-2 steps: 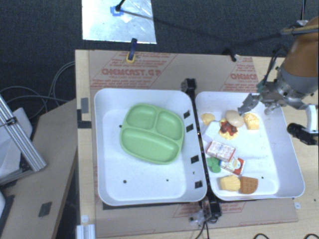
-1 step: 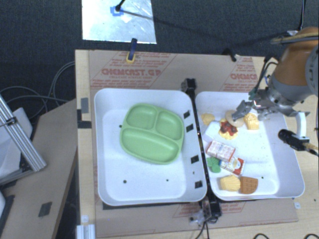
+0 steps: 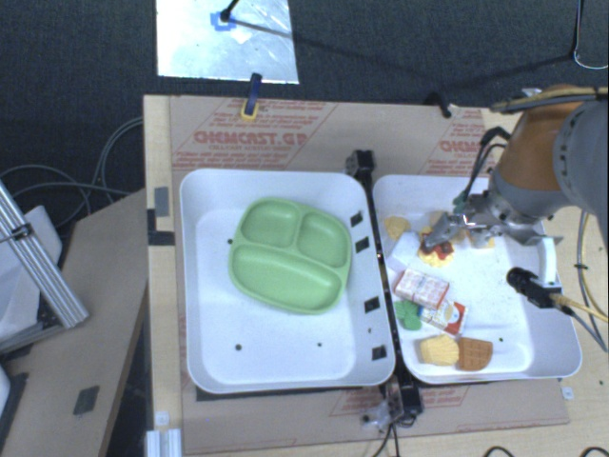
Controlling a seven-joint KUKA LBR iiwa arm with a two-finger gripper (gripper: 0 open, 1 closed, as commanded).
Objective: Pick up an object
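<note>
Down in the right bin point(image 3: 547, 346) we see the gripper point(image 3: 440, 241) low among a cluster of small toys, the arm point(image 3: 542, 160) reaching in from the right. A small red and yellow object point(image 3: 438, 249) sits right at its tip, but we cannot tell whether it is gripped or just beside it, nor how the gripper is set. Nearby lie a yellow piece point(image 3: 396, 227), a red and white box point(image 3: 422, 288), a green piece point(image 3: 409, 316) partly under that box, and two crackers point(image 3: 457, 351). In the left bin point(image 3: 214, 350) lies a green divided plate point(image 3: 290, 253).
</note>
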